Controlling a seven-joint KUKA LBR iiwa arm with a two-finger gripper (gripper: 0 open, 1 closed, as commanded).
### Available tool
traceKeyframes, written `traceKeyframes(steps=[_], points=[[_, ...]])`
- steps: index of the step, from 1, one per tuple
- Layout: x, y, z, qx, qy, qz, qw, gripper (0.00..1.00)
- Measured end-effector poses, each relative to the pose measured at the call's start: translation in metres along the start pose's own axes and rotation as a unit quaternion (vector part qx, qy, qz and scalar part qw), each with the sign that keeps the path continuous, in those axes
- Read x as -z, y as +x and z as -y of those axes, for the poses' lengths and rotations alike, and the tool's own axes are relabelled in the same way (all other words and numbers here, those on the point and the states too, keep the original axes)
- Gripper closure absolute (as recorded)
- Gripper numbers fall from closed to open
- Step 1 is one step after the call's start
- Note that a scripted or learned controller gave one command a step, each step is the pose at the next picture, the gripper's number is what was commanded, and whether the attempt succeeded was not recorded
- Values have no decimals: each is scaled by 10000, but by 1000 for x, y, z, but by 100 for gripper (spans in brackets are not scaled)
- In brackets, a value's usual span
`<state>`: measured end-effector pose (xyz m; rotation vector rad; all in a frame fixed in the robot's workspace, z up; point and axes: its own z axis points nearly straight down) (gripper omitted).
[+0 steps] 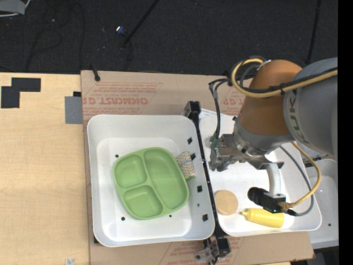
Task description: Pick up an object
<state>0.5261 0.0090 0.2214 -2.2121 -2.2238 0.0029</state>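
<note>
The gripper (220, 154) hangs low over the right bin (238, 176), just behind the disc (226, 201), probably because that flat piece lies clear of clutter. I cannot tell whether it is open or closed. A yellow object (266, 218) lies right of the disc and a green tray (150, 182) lies left of it.

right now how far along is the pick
Done: nothing looks lifted. The green divided plate lies flat in the left bin; the tan disc and yellow toy rest in the right bin. In hand: the arm hangs over the right bin. Left: grasp and lift an object.
</note>
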Motion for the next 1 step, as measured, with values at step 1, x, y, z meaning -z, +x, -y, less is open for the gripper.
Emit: traceKeyframes(steps=[1], points=[[4, 52, 3, 0, -5, 2, 10000, 100]])
